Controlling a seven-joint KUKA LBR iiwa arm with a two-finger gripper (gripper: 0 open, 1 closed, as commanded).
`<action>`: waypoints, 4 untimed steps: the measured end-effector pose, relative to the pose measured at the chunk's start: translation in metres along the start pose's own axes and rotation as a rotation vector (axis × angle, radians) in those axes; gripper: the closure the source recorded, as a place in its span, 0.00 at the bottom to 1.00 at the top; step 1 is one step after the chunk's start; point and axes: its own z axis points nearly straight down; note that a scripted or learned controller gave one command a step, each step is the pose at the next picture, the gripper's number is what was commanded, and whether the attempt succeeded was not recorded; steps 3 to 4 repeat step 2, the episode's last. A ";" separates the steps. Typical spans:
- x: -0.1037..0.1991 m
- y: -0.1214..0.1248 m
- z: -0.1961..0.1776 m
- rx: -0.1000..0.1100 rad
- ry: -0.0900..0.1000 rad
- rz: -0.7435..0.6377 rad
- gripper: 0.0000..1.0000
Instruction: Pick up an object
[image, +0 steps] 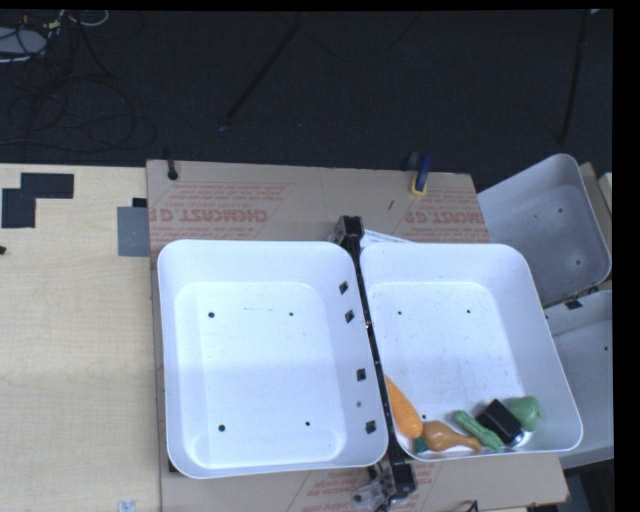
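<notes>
All the objects lie crowded in the near corner area of the right bin (452, 262), along its front wall. An orange carrot-shaped object (401, 404) leans against the inner wall next to the left bin (255, 258). Beside it is a small tan piece (445, 436), then a long green object (478, 430), with a black block (499, 421) lying on or against it and a round green object (524, 409) just behind.

In my judgement the main risk comes from this crowding. The things touch each other and also the walls, so a descent onto one of them can push a neighbour away or catch two things together. There is little free room for a finger between the pile and the front wall, so one finger may land on the rim or on the sloped side, and the grasp will close on nothing. The carrot-shaped object is tapered and looks smooth, so it may slip out when it is squeezed. The black block sits on top of another thing, so it may tip when it is touched. The rest of the right bin floor and the left bin offer nothing to pick, so a descent there will surely fail.

Of the arm's pose I cannot tell anything from this view, and I cannot tell whether the fingers are spread or pressed together.
</notes>
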 end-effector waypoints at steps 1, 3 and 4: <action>0.001 0.019 0.001 -0.002 -0.002 -0.006 1.00; 0.000 -0.005 0.000 0.000 0.000 0.001 1.00; 0.000 -0.005 0.000 0.000 0.000 0.001 1.00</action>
